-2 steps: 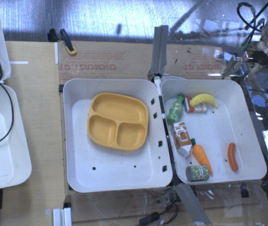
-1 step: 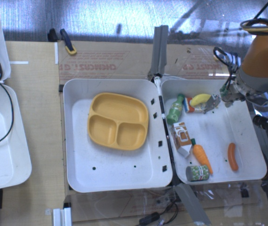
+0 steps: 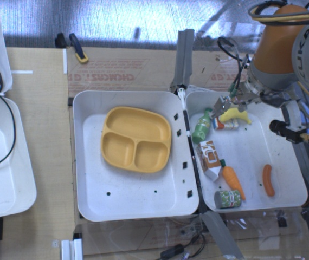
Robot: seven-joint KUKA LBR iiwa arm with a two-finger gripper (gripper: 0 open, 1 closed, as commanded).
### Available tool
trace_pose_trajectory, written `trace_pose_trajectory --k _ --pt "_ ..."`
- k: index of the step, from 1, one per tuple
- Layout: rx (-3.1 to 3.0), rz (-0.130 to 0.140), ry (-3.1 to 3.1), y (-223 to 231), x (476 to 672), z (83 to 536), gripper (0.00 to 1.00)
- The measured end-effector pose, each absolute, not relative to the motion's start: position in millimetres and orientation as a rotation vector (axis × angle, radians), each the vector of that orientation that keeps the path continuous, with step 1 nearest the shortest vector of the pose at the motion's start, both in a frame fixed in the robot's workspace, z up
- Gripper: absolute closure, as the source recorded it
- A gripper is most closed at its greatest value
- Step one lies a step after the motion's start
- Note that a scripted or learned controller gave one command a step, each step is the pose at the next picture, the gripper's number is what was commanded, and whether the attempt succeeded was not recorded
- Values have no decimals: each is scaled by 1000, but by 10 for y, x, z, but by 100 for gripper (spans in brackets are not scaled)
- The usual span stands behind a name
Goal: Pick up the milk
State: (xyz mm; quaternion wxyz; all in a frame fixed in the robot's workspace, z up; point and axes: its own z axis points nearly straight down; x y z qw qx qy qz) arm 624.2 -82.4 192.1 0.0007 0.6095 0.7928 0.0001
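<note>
The milk (image 3: 210, 157) is a small brown and white carton lying on its side in the right bin (image 3: 284, 199), close to the bin's left wall. My gripper (image 3: 226, 104) hangs over the far part of the same bin, beyond the carton and slightly to its right. It sits right above a yellow banana (image 3: 236, 115), well apart from the milk. The grey arm with its orange band (image 3: 278, 37) comes in from the upper right.
A green bottle (image 3: 201, 126) leans by the divider just beyond the milk, with a small white tube (image 3: 227, 124) beside it. A carrot (image 3: 231, 180), a green can (image 3: 228, 199) and a sausage (image 3: 268, 180) lie nearer the front. The left bin (image 3: 89, 188) holds a yellow divided plate (image 3: 135, 140).
</note>
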Motion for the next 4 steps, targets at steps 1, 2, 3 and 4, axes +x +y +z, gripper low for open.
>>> trace_pose_trajectory --k 1,2,3,4 --pt "1975 -3 2445 -1049 5916 953 0" --pt "2124 -2 2316 -1055 5268 911 0" --pt "2043 -1 2387 -1124 5944 914 0" --pt "1790 -4 2582 -1204 6580 915 0"
